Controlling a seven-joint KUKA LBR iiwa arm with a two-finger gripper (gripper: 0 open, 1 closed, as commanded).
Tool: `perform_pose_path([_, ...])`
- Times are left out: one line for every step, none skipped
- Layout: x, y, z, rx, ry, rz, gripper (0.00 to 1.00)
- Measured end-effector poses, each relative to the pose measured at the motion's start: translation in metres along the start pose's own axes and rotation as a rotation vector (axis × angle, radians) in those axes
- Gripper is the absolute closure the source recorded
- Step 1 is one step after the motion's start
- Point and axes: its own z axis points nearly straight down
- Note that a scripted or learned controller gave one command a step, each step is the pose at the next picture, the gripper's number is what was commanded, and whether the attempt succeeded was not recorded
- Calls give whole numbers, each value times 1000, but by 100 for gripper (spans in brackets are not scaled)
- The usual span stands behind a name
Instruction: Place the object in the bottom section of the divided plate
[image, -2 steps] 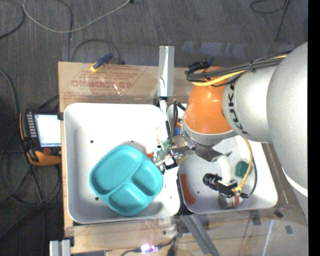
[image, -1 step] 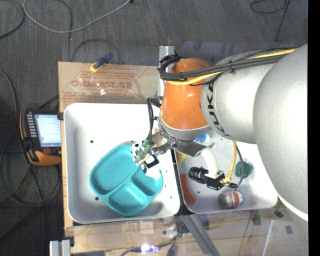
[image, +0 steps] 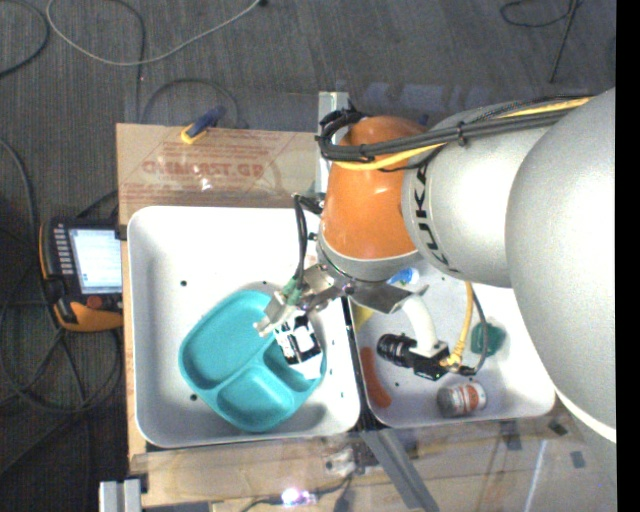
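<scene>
- At the far left, on the dark carpet beside the bench, lies an orange-and-black pendant (image: 82, 272) with a lit screen, just outside the left bin's left wall.
- Beyond the bins a cardboard sheet (image: 215, 165) with red print covers the bench, with a blue-and-yellow clip (image: 201, 123) at its far edge.
- The left bin (image: 160, 250) has a broad stretch of bare white floor in its far and left parts; its near right part is taken up by the divided plate.
- The divided plate (image: 245, 360) is teal, tilted in the view, with one large section toward the far left and two smaller ones toward the near right. Its near rim comes close to the bin's near wall, and its right rim close to the wall shared by the two bins.
- The gripper (image: 292, 330) hangs over the plate's right side, just left of the wall between the bins. Its dark fingers point down at the plate; I cannot tell whether they are apart or together, nor whether anything sits between them.
- The arm (image: 480, 210), with its orange band, covers the far part of the right bin (image: 520, 405).
- On the right bin's near floor lie a thin orange-red stick (image: 369, 378) by the left wall, a black object (image: 412, 356) with a white curved piece (image: 420, 322) just beyond it, a brownish can-like item (image: 461, 399) on its side, a yellow cord (image: 464, 325), and a green piece (image: 487, 338).
- Which of these is the task's object cannot be told.
</scene>
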Motion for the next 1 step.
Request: perform_pose_path([28, -14, 77, -1, 1, 51, 0])
